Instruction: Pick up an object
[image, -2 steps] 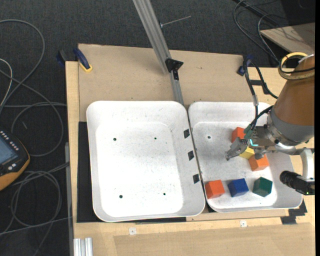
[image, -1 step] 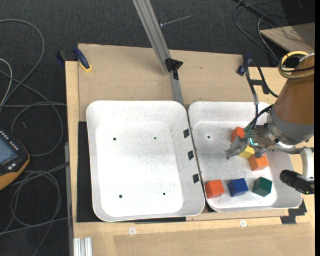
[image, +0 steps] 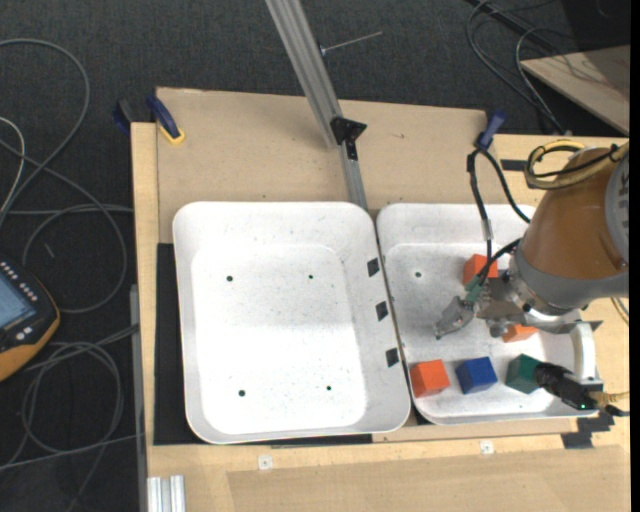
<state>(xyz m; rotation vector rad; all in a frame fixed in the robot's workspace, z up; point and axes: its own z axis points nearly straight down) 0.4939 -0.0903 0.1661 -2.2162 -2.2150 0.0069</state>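
Observation:
My gripper (image: 452, 318) hangs over the middle of the right bin (image: 420, 245), pointing down and to the left. An orange block (image: 478, 268) lies just behind it, and a small orange piece (image: 517, 334) peeks out beside the wrist. Along the bin's front wall sit an orange cube (image: 431, 376), a blue cube (image: 477, 374) and a green block (image: 523, 373). The gripper is above and apart from these three, with nothing visibly held.
The left bin (image: 200, 300) lies beside the right one, across a shared divider with black clips (image: 381, 310). A slanted metal rail (image: 320, 90) crosses the back of the bench. Cables run along the arm at the right.

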